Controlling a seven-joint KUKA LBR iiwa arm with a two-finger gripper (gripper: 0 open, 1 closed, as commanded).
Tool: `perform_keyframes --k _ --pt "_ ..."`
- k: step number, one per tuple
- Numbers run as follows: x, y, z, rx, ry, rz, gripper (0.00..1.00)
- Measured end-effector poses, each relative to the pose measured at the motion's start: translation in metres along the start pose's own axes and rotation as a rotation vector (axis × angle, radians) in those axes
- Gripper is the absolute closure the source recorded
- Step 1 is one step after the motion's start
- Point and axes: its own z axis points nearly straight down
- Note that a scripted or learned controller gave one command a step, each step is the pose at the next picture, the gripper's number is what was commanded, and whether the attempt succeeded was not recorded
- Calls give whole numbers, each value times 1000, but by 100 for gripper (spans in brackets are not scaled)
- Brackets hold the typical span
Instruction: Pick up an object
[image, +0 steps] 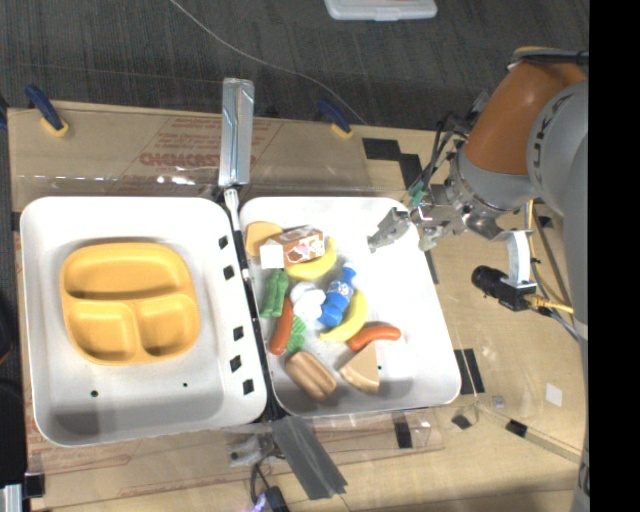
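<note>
A light wooden bench (520, 400) stands on dark grey carpet (120, 50), dotted with black tape marks (470, 370). Blue clamps (45, 108) grip a cardboard sheet (180, 145) at its back edge. A thin cable (230, 45) trails across the carpet.

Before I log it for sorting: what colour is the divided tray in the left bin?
Yellow-orange, seen best in the camera view: the compartmented plastic tray.

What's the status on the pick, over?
Gripper above right bin's far corner, holding nothing. Toy food pile untouched in that bin. Nothing in the way.
</note>
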Motion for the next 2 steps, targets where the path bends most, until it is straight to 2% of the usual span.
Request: perform_keyframes --k 1,2 --pt "-10 -1 -75 -8 -3 8 0" --pt "-9 -41 34 4 1 -11 0"
